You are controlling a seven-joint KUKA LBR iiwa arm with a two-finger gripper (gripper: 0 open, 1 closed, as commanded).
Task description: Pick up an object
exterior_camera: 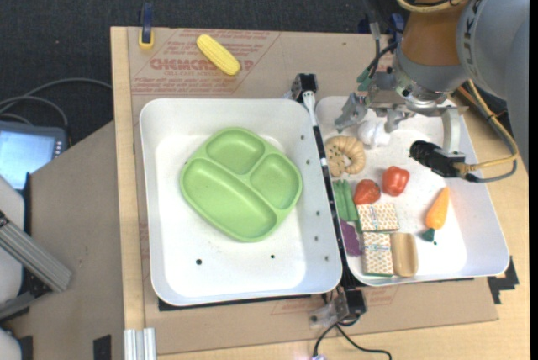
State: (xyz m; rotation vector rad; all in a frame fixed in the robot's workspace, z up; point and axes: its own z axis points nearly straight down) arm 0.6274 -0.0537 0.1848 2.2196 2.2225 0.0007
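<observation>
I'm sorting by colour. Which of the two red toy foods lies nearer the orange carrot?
The right-hand red one, just up-left of the carrot; the other red one sits further left.

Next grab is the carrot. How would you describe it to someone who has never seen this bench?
Find the white bin on the view's right, the one crowded with toy food. Toward its right side lies the carrot. It is the only orange, tapered piece, with a green stub at its lower end; the nearest tomato, to its upper left, is red and round.
</observation>
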